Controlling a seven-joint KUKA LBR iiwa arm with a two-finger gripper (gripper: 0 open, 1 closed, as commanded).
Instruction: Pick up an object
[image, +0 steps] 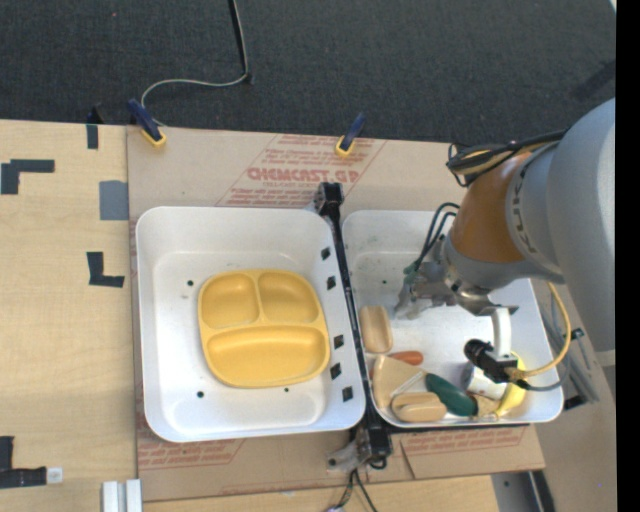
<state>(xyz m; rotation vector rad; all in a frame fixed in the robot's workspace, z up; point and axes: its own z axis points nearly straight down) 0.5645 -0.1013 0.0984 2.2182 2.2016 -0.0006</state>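
The gripper (415, 300) is seen low over the bare upper part of the right bin (440, 222); whether its fingers are spread or closed cannot be told, and nothing is seen between them. The candidate objects are heaped at that bin's near end: a tan bread-like piece (375, 328), an orange carrot (405, 357), a green item (452, 394) and a yellow banana (512, 397). A yellow divided plate (264, 328) lies in the left bin (160, 300), apart from the clutter, probably as a clear drop place.

Grey arm (585, 200), orange band (485, 215)
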